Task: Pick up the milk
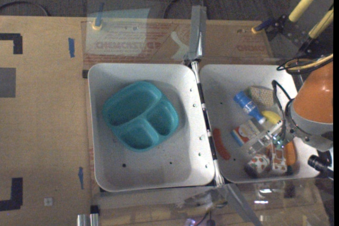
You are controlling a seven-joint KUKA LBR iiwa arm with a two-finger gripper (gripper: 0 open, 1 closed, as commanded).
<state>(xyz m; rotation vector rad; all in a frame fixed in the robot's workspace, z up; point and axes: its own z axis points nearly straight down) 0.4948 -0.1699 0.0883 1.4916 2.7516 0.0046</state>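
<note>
The milk (245,133) is a small white carton with a red end, lying on its side near the middle of the right bin (222,82). My gripper (270,140) hangs low over the bin just right of the carton, close to its right end. The arm's orange band (316,95) and grey wrist hide the bin's right side. I cannot make out anything held in the gripper.
Around the milk lie a blue bottle (247,102), a tan bread piece (260,95), a yellow item (271,116), a red sausage (221,144), two patterned cartons (258,165) and an orange carrot (290,153). The left bin (106,166) holds a teal divided plate (140,115).
</note>
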